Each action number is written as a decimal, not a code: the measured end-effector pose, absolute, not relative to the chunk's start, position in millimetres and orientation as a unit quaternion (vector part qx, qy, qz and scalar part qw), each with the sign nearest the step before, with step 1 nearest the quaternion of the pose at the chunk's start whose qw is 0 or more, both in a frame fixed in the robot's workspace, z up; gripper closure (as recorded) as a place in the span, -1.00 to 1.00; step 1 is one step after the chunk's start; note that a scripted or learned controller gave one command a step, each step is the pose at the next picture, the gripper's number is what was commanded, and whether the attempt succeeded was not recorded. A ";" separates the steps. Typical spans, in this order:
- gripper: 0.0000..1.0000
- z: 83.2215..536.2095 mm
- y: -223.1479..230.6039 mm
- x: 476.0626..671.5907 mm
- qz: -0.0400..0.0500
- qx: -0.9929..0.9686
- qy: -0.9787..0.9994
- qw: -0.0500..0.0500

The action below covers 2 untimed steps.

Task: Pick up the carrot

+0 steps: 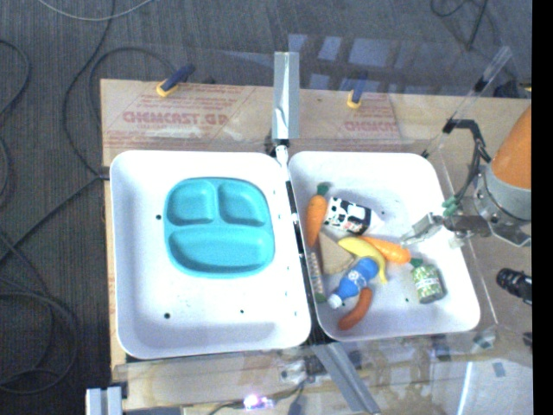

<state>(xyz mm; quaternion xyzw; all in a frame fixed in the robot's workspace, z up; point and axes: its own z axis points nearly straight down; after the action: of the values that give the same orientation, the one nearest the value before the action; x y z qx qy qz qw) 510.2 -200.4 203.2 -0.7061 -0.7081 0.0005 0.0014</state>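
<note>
Two shallow white bins are seen side by side on the bench. In the left bin (138,309) a turquoise divided plate (221,226) is laid flat, near the middle. The right bin (449,314) is crowded with small things.

The carrot (315,217) is found at the left side of the right bin, close to the wall shared with the other bin — it lies lengthwise, its green top pointing toward the far edge. Just to its right a black-and-white cow figure (347,216) is seen. Below that, a yellow banana (361,252) is overlapped by a second, smaller orange piece (390,251). A blue-and-white bottle (355,281) is placed beneath them, with a reddish sausage (356,309) at its lower end. A thin brown stick (318,271) runs along the left wall below the carrot. A small green-capped jar (426,282) is set apart toward the right.

The gripper (423,227) is reached in from the right, over the right part of the bin, well apart from the carrot. Nothing can be seen between its tips — whether they are spread or pressed together cannot be told. Behind it, the grey arm with the orange band (518,154) is visible at the right edge.
</note>
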 end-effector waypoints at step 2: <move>-1.00 90.3 -166.4 515.4 -0.002 -0.675 -0.738 -0.006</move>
<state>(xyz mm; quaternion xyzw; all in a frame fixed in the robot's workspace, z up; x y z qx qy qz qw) 515.4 -166.4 90.3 -0.6745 -0.7382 -0.0023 -0.0060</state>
